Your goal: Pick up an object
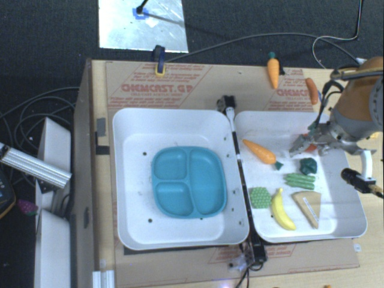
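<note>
Toys crowd the right bin (351,221), so the gripper (313,144) hangs low over a dark green piece (308,165), within reach; I cannot tell its grip.

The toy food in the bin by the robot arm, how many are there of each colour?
Orange: 1, the carrot
Green: 3, the dark green piece, the green beans, the round bumpy piece
Yellow: 1, the banana
Tan: 1, the wedge
Total: 6
</note>
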You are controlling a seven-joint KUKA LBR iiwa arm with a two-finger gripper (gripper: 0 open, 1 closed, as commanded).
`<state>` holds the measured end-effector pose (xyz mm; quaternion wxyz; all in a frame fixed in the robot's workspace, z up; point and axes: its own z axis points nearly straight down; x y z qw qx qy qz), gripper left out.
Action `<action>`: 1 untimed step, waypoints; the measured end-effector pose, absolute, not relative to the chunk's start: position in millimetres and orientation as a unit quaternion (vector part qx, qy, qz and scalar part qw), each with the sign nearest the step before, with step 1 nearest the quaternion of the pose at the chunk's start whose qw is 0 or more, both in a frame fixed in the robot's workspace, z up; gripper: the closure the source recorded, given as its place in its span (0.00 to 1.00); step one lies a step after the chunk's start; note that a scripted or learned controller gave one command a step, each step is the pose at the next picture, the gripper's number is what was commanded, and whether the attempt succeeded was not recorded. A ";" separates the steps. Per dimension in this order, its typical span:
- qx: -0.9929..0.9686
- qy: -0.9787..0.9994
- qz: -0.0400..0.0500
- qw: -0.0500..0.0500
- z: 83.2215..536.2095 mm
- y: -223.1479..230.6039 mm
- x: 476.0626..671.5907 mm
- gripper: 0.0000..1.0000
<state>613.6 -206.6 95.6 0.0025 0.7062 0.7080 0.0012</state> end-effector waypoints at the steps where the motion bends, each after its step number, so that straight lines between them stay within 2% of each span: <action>1: 0.707 0.708 0.000 0.000 84.1 -206.6 573.7 0.00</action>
